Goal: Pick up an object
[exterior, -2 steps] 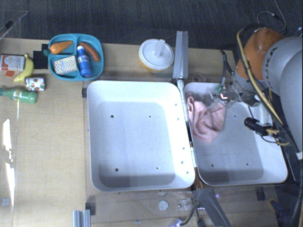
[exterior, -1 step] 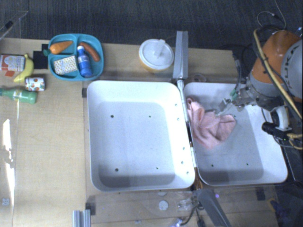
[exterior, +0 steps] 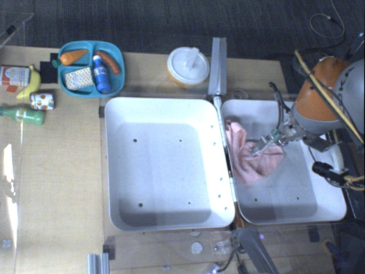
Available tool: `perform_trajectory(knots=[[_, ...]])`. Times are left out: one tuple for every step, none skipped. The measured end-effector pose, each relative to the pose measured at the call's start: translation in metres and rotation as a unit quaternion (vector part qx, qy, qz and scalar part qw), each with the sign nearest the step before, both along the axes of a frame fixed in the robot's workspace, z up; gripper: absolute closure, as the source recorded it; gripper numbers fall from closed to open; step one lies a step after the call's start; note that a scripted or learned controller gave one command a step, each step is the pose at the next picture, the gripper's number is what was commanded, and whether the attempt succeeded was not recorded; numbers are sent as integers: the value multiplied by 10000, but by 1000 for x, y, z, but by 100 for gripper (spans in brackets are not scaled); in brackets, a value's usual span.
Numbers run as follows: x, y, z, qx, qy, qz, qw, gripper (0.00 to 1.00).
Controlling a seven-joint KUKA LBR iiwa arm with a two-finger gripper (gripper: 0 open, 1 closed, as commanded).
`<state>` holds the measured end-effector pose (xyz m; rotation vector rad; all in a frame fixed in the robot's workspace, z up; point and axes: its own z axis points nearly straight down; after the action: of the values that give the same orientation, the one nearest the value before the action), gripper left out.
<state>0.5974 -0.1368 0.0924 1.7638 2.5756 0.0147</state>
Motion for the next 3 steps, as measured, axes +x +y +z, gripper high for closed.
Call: perform_trajectory(knots=[[0, 0, 0, 0, 1, -1, 10000, 0], [-22, 35, 0, -11, -3, 437, 9990, 0], [-18, 40, 0, -21, 5, 660, 9978, 0]])
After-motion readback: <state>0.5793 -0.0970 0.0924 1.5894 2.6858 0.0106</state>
